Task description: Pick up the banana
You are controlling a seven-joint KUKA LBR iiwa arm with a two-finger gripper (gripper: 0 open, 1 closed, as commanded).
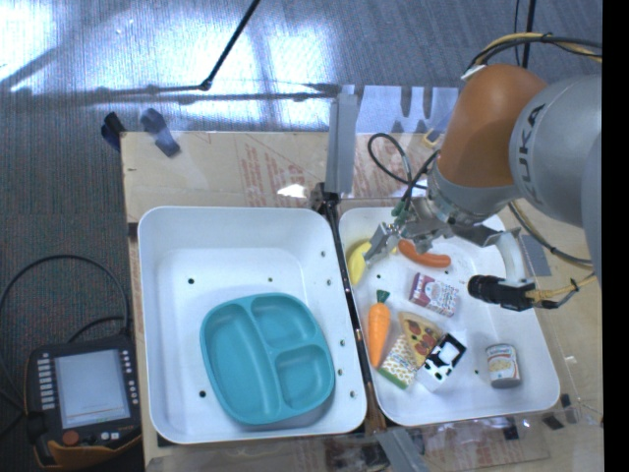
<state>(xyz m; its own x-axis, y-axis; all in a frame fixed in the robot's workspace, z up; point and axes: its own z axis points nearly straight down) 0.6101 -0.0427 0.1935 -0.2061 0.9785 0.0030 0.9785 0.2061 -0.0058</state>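
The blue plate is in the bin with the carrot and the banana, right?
Not quite. The camera view shows the blue plate alone in the left bin; the carrot and banana lie in the right bin.

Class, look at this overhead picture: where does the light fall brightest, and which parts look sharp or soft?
In the camera view, bright streaks of light fall across the floor at the top left; the white bins look evenly lit; the orange band on the arm looms large and slightly soft; the banana is partly hidden by the gripper.
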